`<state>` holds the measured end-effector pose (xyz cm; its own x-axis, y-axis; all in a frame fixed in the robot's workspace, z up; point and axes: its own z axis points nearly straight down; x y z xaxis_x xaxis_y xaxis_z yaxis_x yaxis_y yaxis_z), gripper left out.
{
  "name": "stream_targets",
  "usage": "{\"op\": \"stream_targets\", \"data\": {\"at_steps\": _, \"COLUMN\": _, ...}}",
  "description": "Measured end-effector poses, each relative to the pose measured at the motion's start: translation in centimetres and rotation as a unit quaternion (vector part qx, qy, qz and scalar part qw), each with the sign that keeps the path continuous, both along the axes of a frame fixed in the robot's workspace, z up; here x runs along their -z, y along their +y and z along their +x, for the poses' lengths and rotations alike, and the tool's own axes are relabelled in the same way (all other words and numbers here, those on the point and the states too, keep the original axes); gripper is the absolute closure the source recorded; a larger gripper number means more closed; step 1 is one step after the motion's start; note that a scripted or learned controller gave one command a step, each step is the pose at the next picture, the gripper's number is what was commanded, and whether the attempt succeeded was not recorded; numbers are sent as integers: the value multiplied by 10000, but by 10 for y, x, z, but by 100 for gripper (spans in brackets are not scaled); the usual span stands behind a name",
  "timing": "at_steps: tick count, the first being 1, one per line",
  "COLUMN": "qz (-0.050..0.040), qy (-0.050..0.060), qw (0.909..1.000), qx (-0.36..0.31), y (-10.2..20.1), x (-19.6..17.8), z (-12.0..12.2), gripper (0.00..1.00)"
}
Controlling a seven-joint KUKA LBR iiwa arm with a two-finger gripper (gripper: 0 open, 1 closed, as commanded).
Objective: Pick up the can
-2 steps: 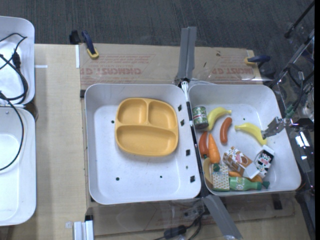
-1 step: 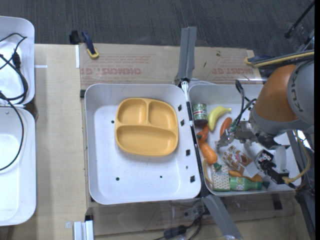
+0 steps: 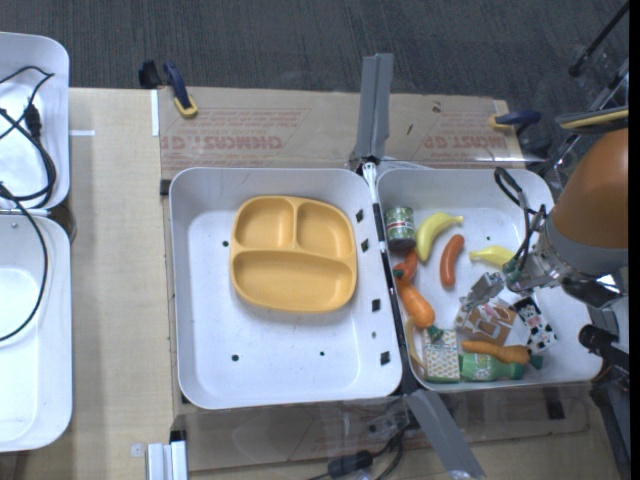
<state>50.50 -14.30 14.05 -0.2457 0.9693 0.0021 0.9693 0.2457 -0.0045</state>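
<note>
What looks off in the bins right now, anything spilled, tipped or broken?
Nothing looks spilled or broken. The right bin is just crowded: the can sits by the left wall, with a banana, carrots and packets heaped loosely toward the front. The yellow divided plate lies flat in the left bin. The gripper is over the heap, away from the can.

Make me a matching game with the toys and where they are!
Things:
1. yellow plate
2. can
3. gripper
4. banana

Places:
A. just right of the can
B. left bin
C. right bin's top-left corner
D. above the middle of the right bin

Pairs: 1-B, 2-C, 3-D, 4-A
</note>
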Motion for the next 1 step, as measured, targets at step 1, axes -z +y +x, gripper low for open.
{"op": "stream_targets", "data": {"at_steps": 1, "qz": -1, "qy": -4, "qw": 9993, "qx": -377, "y": -1, "x": 53, "z": 63, "gripper": 0}}
